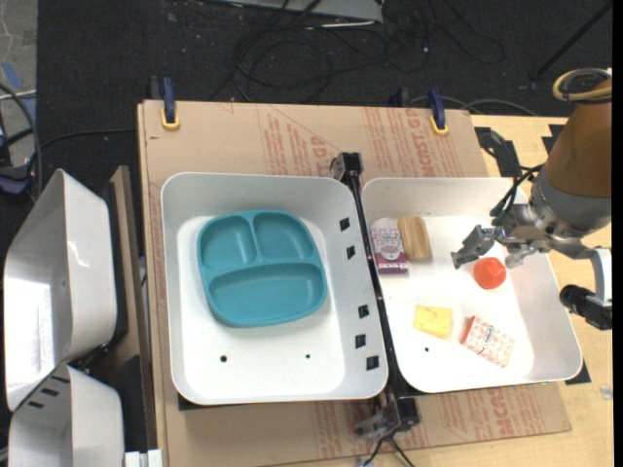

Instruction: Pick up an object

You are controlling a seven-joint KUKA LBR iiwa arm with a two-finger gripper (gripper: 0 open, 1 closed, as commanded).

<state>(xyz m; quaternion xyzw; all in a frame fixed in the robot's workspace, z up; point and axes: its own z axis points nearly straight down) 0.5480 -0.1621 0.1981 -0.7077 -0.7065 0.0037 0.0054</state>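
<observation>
Left white bin, frame centre-left, containing a teal divided plate; cardboard-covered worktop beneath; blue clamps at its upper edge; cables above.

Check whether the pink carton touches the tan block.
Touching: the camera view shows the carton and block side by side with no gap between them.

In the right white bin, bare floor lies along the top wall; the orange round ball, yellow block and patterned packet crowd the lower half.
</observation>
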